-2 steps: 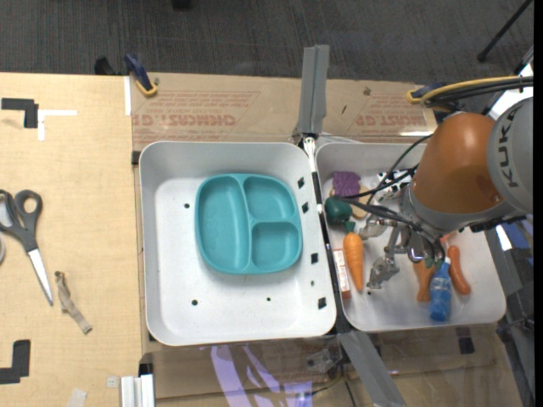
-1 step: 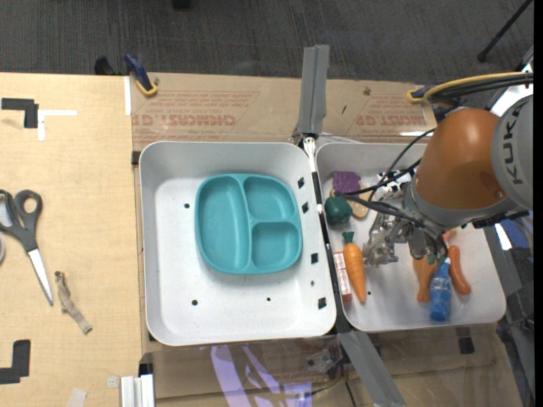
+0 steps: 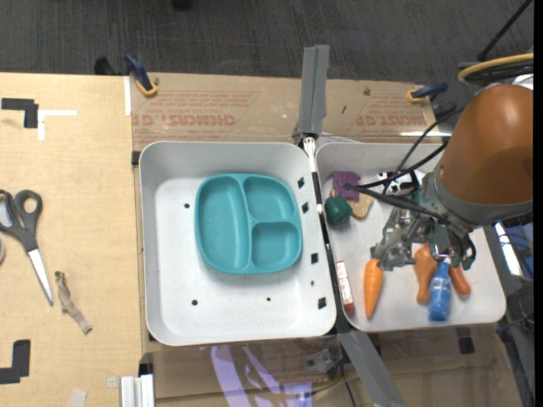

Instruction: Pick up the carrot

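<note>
Seen from above, the carrot (image 3: 372, 287) lies in the right-hand bin (image 3: 484, 315), toward its 7 o'clock corner, tip pointing down. The gripper (image 3: 393, 248) hangs just above the carrot's top end, at about its 1 o'clock, and how wide the claw stands cannot be told. The left bin (image 3: 161, 227) holds a teal divided plate (image 3: 249, 224).

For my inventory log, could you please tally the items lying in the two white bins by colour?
Orange: 3, namely carrot, a second piece and a third piece, both partly hidden by the end effector
Teal: 1, divided plate
Dark green: 1, round item
Purple: 1, item
Blue: 1, item
Total: 7
</note>
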### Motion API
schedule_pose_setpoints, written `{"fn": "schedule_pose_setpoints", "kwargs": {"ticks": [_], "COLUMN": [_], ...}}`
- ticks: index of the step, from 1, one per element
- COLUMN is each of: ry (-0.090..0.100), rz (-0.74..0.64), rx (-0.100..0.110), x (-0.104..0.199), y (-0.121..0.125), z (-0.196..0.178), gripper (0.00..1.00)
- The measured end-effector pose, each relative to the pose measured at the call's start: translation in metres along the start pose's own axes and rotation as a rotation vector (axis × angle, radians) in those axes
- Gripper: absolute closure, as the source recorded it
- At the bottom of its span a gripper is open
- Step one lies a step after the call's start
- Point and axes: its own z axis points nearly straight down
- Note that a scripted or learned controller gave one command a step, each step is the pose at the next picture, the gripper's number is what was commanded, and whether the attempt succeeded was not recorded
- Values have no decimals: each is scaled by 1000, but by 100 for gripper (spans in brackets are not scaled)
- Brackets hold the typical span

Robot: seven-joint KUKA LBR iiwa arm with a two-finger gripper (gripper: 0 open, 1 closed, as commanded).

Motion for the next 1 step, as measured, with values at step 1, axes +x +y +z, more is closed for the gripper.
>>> {"fn": "schedule_pose_setpoints", "kwargs": {"ticks": [1], "ry": [0], "rz": [0], "rx": [0], "x": [0], "y": [0], "z": [0], "gripper": [0]}}
